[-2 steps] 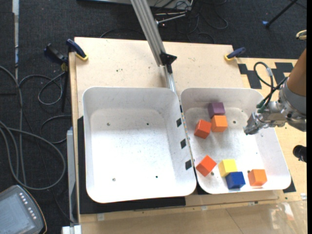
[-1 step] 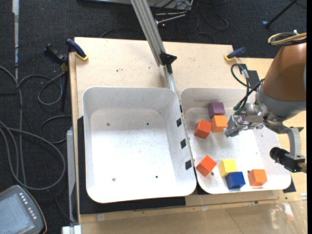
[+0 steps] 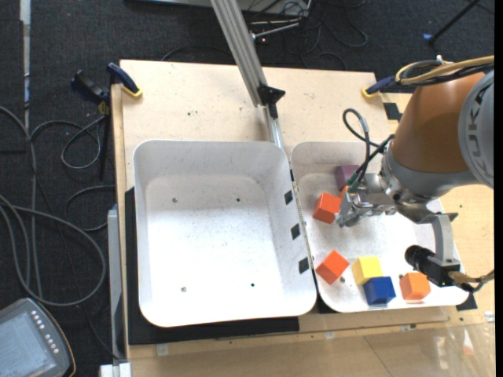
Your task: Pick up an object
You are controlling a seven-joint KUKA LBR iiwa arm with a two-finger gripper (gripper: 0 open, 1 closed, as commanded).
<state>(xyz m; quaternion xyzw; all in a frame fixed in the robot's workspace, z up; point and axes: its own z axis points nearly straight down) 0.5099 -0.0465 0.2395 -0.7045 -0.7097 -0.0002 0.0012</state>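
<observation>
Bench (image 3: 204, 93): pale speckled board, clamps at its far corners, a slanted metal rail (image 3: 236, 38) crossing the far edge down to the gap between the bins. Left bin (image 3: 149, 163): white, shallow, rounded corners, floor bare apart from dark specks; broad open room from wall to wall. Right bin (image 3: 310, 159): touching the left bin along a shared edge marked with small black tabs; its right half is covered by the arm (image 3: 440, 132), so the free room is the strip along its left and near sides. Contents of right bin: orange cube (image 3: 327, 207) near the left wall, mid-depth; second orange cube (image 3: 332, 266) near the front left; yellow cube (image 3: 365, 269) just right of it; blue cube (image 3: 380, 290) touching the yellow one at the near rim; third orange cube (image 3: 414, 286) further right, beside a black fitting; purple block (image 3: 346, 173) toward the far side, partly hidden by cables. Gripper (image 3: 347, 214): low over the bin floor, just right of the first orange cube, perhaps touching its side; the view is too cluttered to tell how its tips are set, and no cube is seen between them. Writing: letters "UK" legible on the arm's grey casing at the right edge.
</observation>
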